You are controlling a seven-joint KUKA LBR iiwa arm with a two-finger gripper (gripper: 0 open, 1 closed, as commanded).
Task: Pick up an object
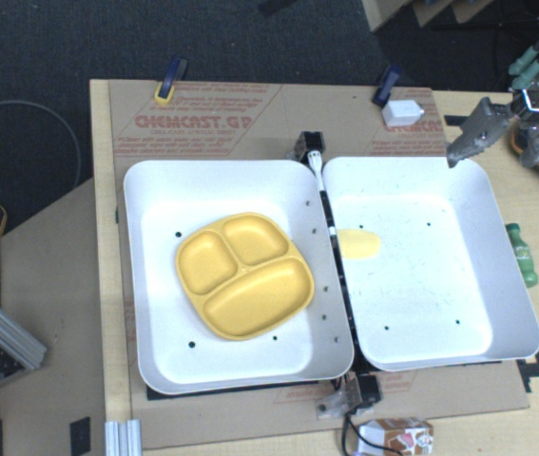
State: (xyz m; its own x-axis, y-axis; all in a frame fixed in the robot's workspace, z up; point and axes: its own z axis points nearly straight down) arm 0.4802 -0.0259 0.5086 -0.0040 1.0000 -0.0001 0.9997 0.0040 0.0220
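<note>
While the gripper (467, 146) hangs over the right bin's (478, 326) far corner, holding nothing, its opening too blurred to tell, the yellow tray (243, 274) lies well off in the left bin (150, 350). It looks light, stiff and slick; a raised rim seems the best grip.

Overhead camera, slanted down, both bins (145, 255)
</note>
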